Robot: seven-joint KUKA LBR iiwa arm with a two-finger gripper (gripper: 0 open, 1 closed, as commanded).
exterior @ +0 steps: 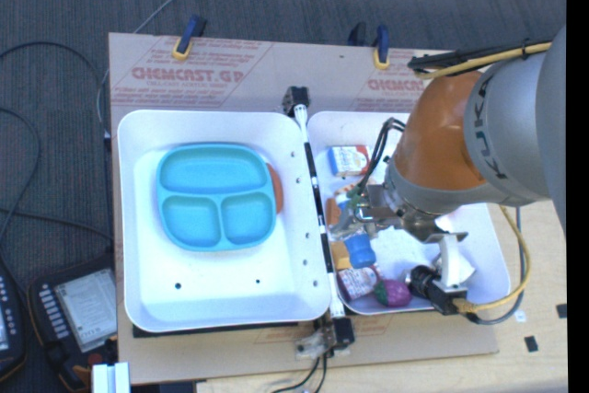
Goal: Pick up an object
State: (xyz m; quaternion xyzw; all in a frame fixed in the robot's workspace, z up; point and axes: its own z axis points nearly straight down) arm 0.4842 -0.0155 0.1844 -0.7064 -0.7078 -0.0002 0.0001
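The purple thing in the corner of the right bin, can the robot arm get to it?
Probably yes. The purple thing lies uncovered near the right bin's front edge, and the arm already hangs over that bin. A small packet beside it may crowd the grab.

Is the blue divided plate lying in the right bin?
No, the blue divided plate lies in the left bin.

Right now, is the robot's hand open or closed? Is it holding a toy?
Gripper: cannot be told. It is low in the right bin over the small items, with the arm hiding it.
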